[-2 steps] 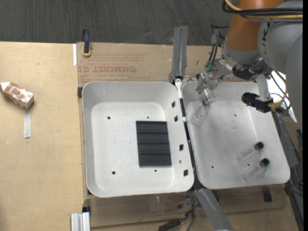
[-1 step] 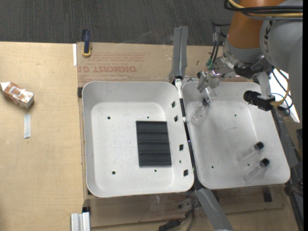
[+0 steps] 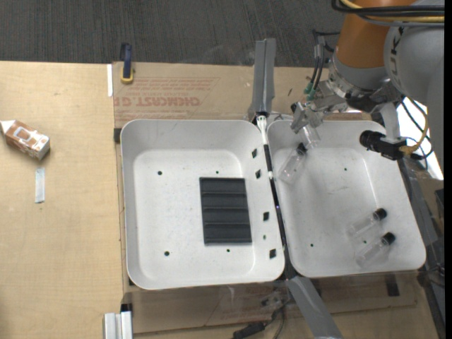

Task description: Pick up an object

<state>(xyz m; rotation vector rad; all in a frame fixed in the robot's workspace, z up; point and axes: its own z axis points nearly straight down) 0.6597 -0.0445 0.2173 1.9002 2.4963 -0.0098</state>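
My gripper (image 3: 306,124) hangs over the back left corner of the right bin (image 3: 395,189), under the orange band of the arm. Just below it, a clear vial with a black cap (image 3: 292,162) lies slanted near the bin's left wall; whether the gripper touches it is unclear. Two more clear vials with black caps (image 3: 369,222) (image 3: 375,247) lie side by side in the front right part of the same bin. A black ribbed rectangular block (image 3: 226,210) lies flat in the middle of the left bin (image 3: 148,189).
A small orange-and-white carton (image 3: 27,140) and a thin pale strip (image 3: 40,186) lie on the bench far left. Brown cardboard (image 3: 169,94) sits behind the left bin. A grey divider post (image 3: 264,76) stands between the bins at the back.
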